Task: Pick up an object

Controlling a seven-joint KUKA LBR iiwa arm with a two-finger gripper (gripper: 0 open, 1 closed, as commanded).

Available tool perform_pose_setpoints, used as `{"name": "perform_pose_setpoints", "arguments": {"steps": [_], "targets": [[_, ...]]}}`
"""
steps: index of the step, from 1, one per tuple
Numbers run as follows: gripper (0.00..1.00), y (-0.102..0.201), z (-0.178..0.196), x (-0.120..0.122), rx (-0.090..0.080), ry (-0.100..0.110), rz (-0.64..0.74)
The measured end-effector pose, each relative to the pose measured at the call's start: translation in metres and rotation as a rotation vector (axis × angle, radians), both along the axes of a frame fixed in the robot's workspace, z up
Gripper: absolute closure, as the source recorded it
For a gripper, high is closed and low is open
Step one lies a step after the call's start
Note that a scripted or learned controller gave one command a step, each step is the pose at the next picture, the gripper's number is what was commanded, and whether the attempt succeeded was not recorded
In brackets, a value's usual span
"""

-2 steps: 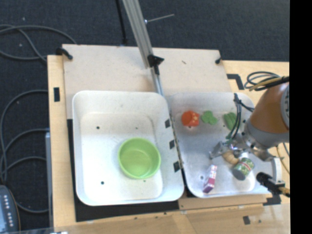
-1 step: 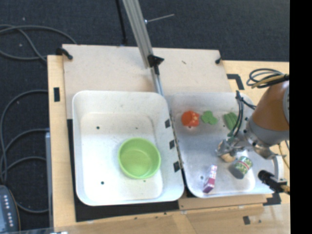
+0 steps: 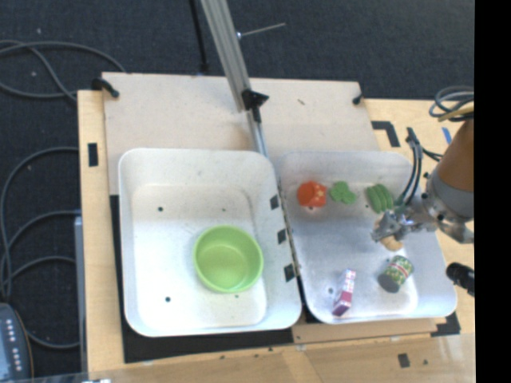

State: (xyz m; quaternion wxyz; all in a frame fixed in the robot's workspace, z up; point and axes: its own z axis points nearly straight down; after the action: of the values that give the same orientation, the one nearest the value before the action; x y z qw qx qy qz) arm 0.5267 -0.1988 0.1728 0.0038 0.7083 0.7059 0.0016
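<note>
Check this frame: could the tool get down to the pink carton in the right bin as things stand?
Probably yes. The pink carton lies apart from the other items, with bare bin floor around it, and the tool hangs nearby over the same right bin.

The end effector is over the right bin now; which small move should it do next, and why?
Probably a short descent straight down. The end effector hangs at the right side of the right bin, with a small tan object just under it. The green item and the grey-green can lie close by on either side, so a sideways move may bump them.
</note>
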Motion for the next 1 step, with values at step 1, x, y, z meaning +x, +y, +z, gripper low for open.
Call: {"name": "perform_pose_setpoints", "arguments": {"steps": [1], "targets": [[1.00, -0.0014, 0.0540, 0.0021, 0.000, 0.000, 0.007]]}}
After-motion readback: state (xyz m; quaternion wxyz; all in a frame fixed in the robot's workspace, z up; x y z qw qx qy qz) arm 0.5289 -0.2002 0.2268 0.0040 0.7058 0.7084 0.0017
